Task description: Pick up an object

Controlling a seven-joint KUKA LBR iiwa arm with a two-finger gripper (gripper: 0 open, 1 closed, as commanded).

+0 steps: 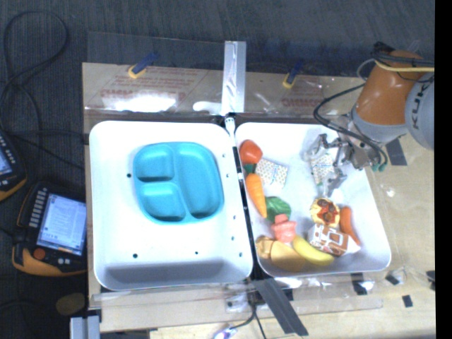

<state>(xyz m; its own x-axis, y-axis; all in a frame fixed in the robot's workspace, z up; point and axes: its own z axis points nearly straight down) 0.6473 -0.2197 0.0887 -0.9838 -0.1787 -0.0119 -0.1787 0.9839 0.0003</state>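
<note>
My gripper (330,167) hangs low over the back right part of the right bin (378,249), beneath the orange band of the arm (385,94). A small white patterned piece (322,164) lies right at the gripper, and whether it is gripped is unclear. Toy foods fill the right bin: a red-orange tomato (250,151), a carrot (256,193), a patterned card (272,171), a green pepper (277,207), a pink piece (284,229), a banana (305,251), a printed packet (329,233) and an orange sausage (346,224).
The left bin (106,246) holds a blue divided plate (176,180). A metal divider (234,83) stands behind the seam between the bins. A handheld pendant (53,224) and cables lie on the floor at the left.
</note>
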